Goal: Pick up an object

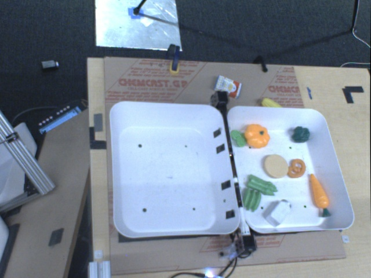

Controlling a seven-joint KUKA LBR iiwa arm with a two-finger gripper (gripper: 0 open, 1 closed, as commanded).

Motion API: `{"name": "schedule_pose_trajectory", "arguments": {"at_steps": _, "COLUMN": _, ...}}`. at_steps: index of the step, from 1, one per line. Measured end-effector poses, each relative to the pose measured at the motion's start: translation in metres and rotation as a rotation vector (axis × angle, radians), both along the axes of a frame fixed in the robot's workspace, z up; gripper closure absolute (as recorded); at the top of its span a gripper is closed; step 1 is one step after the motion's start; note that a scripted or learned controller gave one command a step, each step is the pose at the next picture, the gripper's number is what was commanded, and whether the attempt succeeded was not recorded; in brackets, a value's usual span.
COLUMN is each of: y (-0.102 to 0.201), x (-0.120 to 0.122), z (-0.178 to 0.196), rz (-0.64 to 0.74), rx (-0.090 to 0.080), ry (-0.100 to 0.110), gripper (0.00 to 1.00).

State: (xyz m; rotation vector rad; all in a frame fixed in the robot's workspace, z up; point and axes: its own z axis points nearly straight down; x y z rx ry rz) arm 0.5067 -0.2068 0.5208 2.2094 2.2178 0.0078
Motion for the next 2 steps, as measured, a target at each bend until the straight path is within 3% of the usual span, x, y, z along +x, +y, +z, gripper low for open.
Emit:
{"name": "schedule_pose_trajectory", "arguments": {"at_steps": 1, "y": 0.0, "x": -0.021, "z": -0.056, "rz": -0.004, "rx": 0.004, "ry": 0.012, "gripper": 1.0}}
{"name": "schedule_pose_trajectory", "arguments": {"at_steps": 2, "y": 0.001, "x": -0.02, "z": -0.099, "rz": -0.003, "rx": 0.004, "ry": 0.011, "gripper": 1.0}}
